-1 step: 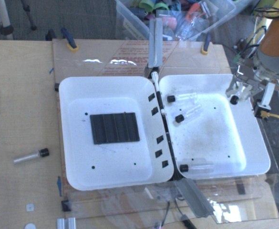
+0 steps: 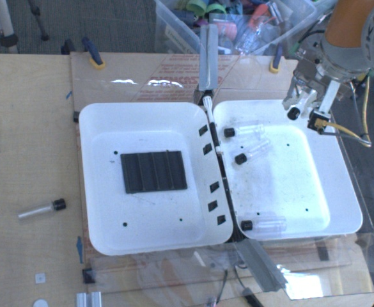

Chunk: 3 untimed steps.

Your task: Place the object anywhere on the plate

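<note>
The jaws point(image 2: 307, 112) stand above the far right corner of the right bin point(image 2: 340, 190), parted, with nothing between them. The arm point(image 2: 350, 18) rises from them to the upper right, its orange band in plain sight. Right bin contents: three clear tubes with black caps. One tube point(image 2: 243, 132) lies near the far left of the bin, a second tube point(image 2: 252, 153) just below it, and a third tube point(image 2: 263, 224) rests at the near edge, well apart from the other two. Left bin point(image 2: 97, 190) contents: one dark ribbed plate point(image 2: 154, 171), lying flat near the middle, with no tube on it. Four small black clips sit along the divide between the bins. A fourth tube point(image 2: 41, 209) lies on the counter point(image 2: 27, 139), left of the left bin. Behind the bins stands one clear tub point(image 2: 238, 8) filled with mixed coloured items.
</note>
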{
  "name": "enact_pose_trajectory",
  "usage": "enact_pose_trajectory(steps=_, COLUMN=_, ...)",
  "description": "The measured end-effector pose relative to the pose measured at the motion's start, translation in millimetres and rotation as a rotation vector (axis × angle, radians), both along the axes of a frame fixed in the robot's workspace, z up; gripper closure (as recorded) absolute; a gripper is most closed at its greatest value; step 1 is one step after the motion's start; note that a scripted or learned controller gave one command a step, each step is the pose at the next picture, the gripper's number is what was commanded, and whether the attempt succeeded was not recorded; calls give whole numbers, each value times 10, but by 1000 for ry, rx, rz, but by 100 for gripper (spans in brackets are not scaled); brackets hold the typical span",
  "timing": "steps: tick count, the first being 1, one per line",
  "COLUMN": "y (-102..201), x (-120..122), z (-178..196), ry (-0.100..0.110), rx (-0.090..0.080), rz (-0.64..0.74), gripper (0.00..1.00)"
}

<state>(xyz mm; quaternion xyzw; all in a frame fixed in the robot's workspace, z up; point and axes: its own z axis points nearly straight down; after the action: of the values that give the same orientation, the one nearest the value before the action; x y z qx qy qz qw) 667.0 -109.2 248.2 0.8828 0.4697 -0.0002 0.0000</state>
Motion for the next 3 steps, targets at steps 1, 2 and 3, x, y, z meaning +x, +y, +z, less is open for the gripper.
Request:
enact_pose_trajectory(steps=1, y=471, x=-780, z=588, ry=5, rx=0, rz=-379, gripper=100)
enact_pose_trajectory(steps=2, y=905, x=-662, z=765, ry=-1, rx=0, rz=-27, gripper=100)
enact_pose_trajectory(steps=3, y=1986, x=-755, z=444, ry=5, rx=1, rz=0, gripper=100)
